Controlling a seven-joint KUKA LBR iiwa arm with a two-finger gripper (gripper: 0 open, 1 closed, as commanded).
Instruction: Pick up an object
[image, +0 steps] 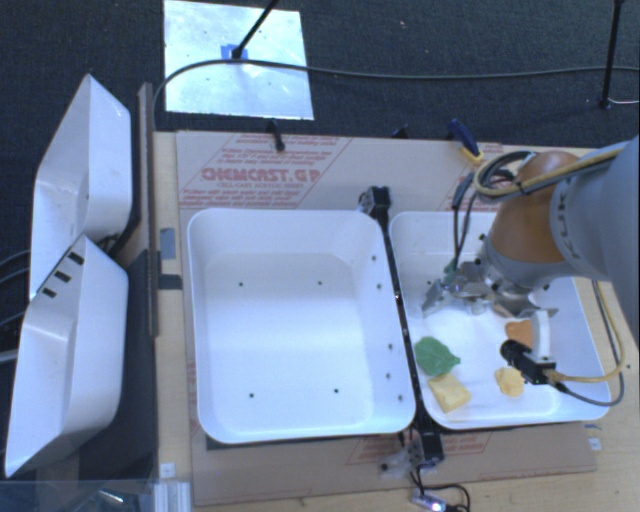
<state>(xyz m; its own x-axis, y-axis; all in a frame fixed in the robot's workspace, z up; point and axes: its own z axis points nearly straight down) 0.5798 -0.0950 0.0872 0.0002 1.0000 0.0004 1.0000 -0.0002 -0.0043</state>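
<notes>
The right bin (420, 232) holds a flat green piece (437, 354), a pale yellow block (450, 392), a small yellow lump (509, 381) and an orange piece (519, 329). My gripper (443, 291) hangs low over the middle of this bin, just above and behind the green piece and left of the orange one. Nothing shows in its grasp. The grey arm with its orange band (530, 215) covers the bin's right rear part.
The left bin (215, 300) lies beside the right one, across a black divider (395, 300). Two spare white bins (70, 300) lean off the bench's left side. A yellow cable (600, 375) loops over the right bin's right rim.
</notes>
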